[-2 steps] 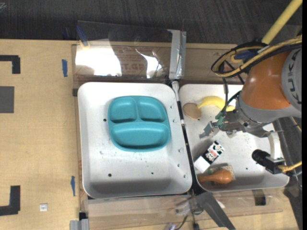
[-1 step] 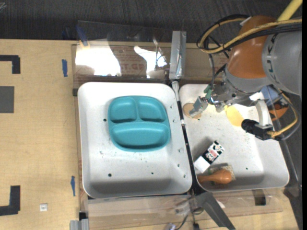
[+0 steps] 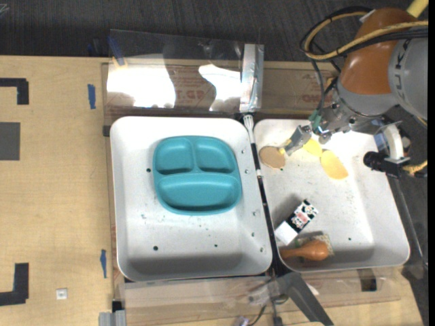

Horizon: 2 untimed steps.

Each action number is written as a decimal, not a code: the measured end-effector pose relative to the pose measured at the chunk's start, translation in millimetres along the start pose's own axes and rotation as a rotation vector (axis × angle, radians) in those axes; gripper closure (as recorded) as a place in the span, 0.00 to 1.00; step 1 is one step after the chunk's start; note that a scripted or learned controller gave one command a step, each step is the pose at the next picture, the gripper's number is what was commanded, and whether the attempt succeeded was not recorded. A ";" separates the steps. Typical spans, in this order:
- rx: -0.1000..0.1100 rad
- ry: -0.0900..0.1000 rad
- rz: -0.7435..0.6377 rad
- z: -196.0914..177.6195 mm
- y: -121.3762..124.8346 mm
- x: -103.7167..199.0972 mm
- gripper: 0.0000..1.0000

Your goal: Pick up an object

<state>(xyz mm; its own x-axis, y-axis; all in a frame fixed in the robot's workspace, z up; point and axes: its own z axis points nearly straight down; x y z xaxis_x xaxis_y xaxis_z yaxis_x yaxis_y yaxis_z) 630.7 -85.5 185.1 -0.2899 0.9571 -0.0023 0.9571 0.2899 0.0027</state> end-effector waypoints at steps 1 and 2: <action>-0.005 -0.002 0.040 96.5 -22.5 -43.3 0.00; 0.001 0.001 0.141 98.8 22.5 -52.1 0.00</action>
<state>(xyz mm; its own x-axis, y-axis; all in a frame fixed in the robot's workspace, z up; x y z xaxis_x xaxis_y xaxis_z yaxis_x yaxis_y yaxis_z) 667.7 -129.0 86.5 -0.1525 0.9883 -0.0008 0.9883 0.1525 0.0021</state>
